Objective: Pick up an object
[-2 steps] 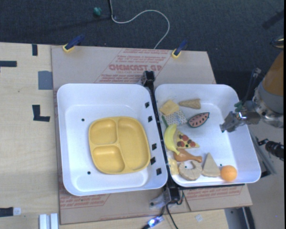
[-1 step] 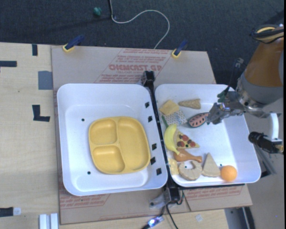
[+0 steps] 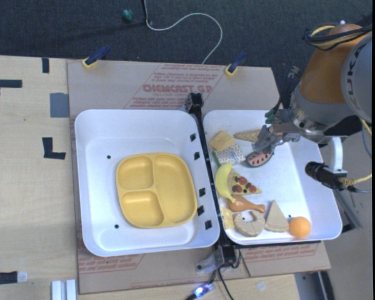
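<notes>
Plate (image 3: 155, 189) in left bin (image 3: 90, 136) — toys (image 3: 244, 192) in right.

Red print on the cardboard sheet (image 3: 175, 86) under the two bins, upside down from this vantage, in two or three lines; top line apparently "CHEMCAST GP", though letters blur. Smaller red lines beneath too faint to read. Partial dark letters "UK" on the grey arm (image 3: 356, 74) at the right edge, cut by the frame. Black angular marks on the wooden surface (image 3: 25, 124) at left, shapes rather than letters. Nothing else legible.
</notes>
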